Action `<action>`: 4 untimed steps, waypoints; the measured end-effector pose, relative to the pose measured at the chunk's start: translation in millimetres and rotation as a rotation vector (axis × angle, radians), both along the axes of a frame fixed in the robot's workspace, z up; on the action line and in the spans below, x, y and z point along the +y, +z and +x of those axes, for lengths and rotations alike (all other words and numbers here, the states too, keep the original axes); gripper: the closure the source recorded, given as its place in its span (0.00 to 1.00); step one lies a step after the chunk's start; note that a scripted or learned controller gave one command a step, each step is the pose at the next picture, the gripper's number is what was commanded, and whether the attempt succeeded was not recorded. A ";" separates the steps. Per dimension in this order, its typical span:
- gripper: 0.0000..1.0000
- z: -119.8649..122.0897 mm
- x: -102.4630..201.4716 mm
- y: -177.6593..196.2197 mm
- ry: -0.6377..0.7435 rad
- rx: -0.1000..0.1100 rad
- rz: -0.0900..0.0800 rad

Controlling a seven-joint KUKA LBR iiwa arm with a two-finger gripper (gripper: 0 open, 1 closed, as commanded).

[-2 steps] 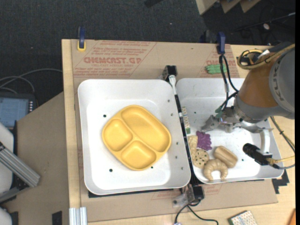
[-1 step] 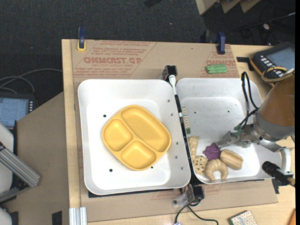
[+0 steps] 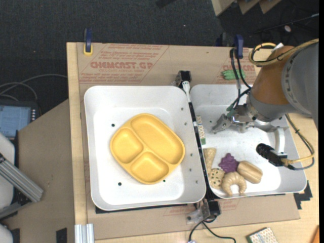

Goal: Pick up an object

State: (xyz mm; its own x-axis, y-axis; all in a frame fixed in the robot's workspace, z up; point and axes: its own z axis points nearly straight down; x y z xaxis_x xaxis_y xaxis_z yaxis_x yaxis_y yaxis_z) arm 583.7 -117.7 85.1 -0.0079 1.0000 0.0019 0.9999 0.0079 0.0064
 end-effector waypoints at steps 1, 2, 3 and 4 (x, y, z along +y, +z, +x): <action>0.00 71.1 -1.6 0.4 -0.005 0.000 -0.003; 0.00 83.9 27.2 -0.2 -0.004 0.002 -0.002; 0.00 -26.0 -29.4 8.7 -0.016 0.013 -0.004; 0.00 29.0 -8.4 -0.7 -0.004 0.002 -0.003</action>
